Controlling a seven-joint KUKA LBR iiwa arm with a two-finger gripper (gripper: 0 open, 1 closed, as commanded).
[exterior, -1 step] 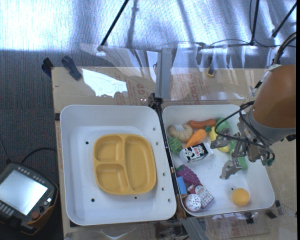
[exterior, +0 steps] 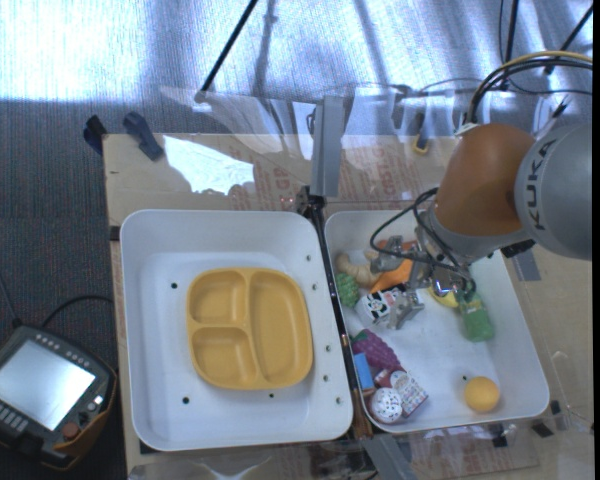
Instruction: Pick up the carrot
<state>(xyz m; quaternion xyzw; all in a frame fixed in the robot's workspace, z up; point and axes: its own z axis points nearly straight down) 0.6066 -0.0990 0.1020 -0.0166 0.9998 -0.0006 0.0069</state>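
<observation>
camera view looks down on both bins, and your carrot [exterior: 393, 272] lies in the right bin [exterior: 515, 343], up near its back left part, directly under the gripper [exterior: 412, 276]. you see it as a short orange piece among a crowd of toys: a pale peanut-like toy [exterior: 358, 265] just beside it to the left, a black and white cow toy [exterior: 378, 307] just below it, a green bottle [exterior: 474, 319] off to the right.

it looks like a small plastic play carrot, so expect it to be light, stiff and a bit slick, likely to skid or roll if pinched off centre. take it across the middle of its body, with the pinch square to its length, and watch the neighbours, which sit close enough to get caught.

the gripper hangs low over the carrot, touching it or nearly so. dark metal parts and cables hide the tips, so you cannot tell how wide it stands or whether it has the carrot. the yellow plate [exterior: 248, 326] sits alone in the left bin [exterior: 155, 268].
</observation>
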